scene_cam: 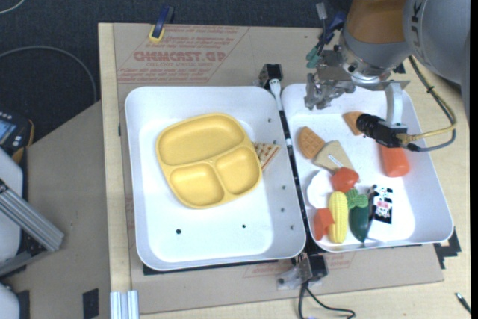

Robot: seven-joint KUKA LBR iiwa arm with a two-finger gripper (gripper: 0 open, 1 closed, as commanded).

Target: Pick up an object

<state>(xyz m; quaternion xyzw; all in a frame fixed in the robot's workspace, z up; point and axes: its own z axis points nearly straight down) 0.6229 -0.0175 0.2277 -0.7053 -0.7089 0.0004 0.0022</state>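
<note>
Toy foods, among them a tan plastic ice-cream cone [317, 146], lie ungrasped in the right white bin [433, 198]; the pincer [323, 95], whose grip cannot be told, hovers at the bin's far-left corner, needing a descent.

A tan wooden bench [187, 48] with faint red print across its top carries two shallow white bins side by side, the left bin [216, 235] towards nine o'clock and the right bin [429, 198] towards three o'clock, their inner rims touching. A small yellow and blue clamp [159, 25] grips the bench edge at eleven o'clock. A black clip [270, 74] sits at twelve o'clock where the bins meet, and another clip [310, 265] sits at six o'clock.
</note>
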